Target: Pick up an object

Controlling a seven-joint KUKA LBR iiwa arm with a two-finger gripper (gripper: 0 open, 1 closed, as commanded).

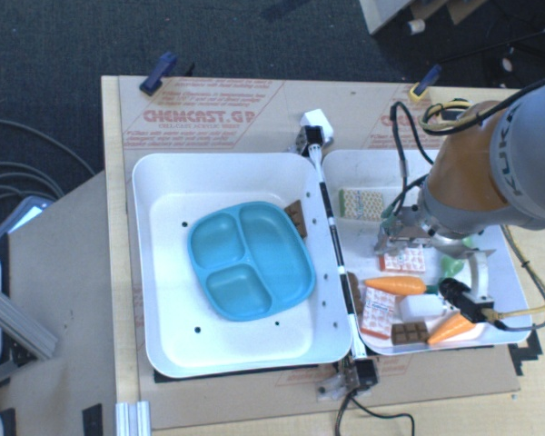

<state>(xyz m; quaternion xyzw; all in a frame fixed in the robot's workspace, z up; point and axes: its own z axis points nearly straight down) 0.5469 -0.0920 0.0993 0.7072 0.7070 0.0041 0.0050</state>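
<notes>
The left bin (154, 243) holds a blue divided plate (250, 260) lying flat near its middle, turned at a slant so one corner points toward the bin's far right corner; a small brown piece (296, 214) peeks out just beyond the plate's far right edge, against the wall shared with the other bin. A white rail with black marks (331, 243) runs along that shared wall from the far side of the bench to the near side. In the right bin (363, 163), a pale green speckled packet (361, 204) lies near the far left corner. Nearer the middle sits a small red-and-white packet (404, 261), and just in front of it an orange carrot (396, 286) lies crosswise. A second red-and-white packet (378, 310) rests by the near left edge, with a brown block (409, 333) beside it at the near wall and another orange carrot (451, 327) tilted toward the near right corner. A green piece (452, 267) shows beside the arm's wrist. The gripper (398, 235) hangs low over the middle of the right bin, just above the first red-and-white packet; whether its jaws are apart or together cannot be told from this angle, and nothing is seen between them
</notes>
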